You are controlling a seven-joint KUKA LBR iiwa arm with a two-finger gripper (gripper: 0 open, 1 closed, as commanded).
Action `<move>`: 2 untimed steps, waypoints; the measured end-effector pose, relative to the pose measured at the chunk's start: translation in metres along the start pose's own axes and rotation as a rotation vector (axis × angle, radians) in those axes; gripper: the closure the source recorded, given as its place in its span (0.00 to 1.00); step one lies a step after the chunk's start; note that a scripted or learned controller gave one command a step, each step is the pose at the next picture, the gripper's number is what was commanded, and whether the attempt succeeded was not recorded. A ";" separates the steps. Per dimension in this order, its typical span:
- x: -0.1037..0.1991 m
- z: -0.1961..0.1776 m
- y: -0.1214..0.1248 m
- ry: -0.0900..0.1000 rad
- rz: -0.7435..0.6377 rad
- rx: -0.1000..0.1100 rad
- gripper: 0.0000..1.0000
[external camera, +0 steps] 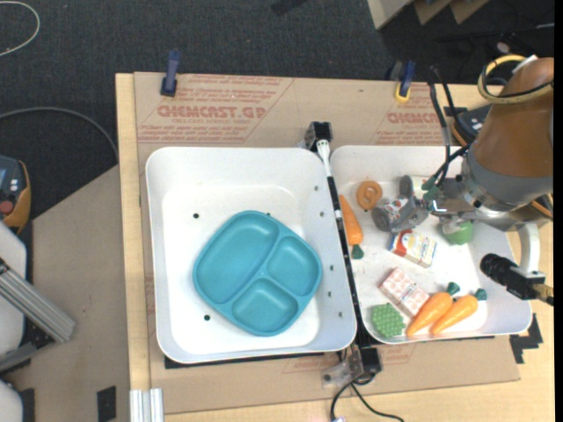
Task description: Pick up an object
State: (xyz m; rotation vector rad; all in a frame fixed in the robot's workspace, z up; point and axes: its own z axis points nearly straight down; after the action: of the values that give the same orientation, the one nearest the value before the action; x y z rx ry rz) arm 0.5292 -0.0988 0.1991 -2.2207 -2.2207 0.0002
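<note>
Taking the right bin (510, 328) as landmark: two toy carrots (444, 310) lie at its near edge, and a small carton (416, 247) sits mid-bin. The gripper (435, 202) hovers just beyond the carton, above the grey toys (396, 209).

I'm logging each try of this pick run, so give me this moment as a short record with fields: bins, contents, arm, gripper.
left bin: holds a blue divided plate
right bin: holds toy food, among it two carrots side by side at the near edge, a third carrot by the left wall, a small pretzel, a green waffle piece
arm: reaches in from the right, over the far part of the right bin
gripper: low among grey pieces near the pretzel; grasp cannot be judged
</note>
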 end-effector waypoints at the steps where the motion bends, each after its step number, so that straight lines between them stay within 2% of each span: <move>1: -0.012 0.116 0.008 -0.007 0.001 -0.010 0.00; 2: 0.115 0.008 -0.030 0.001 -0.008 -0.011 0.00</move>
State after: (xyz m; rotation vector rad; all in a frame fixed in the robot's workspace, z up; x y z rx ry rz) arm 0.4989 0.0161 0.1910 -2.2160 -2.2348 -0.0126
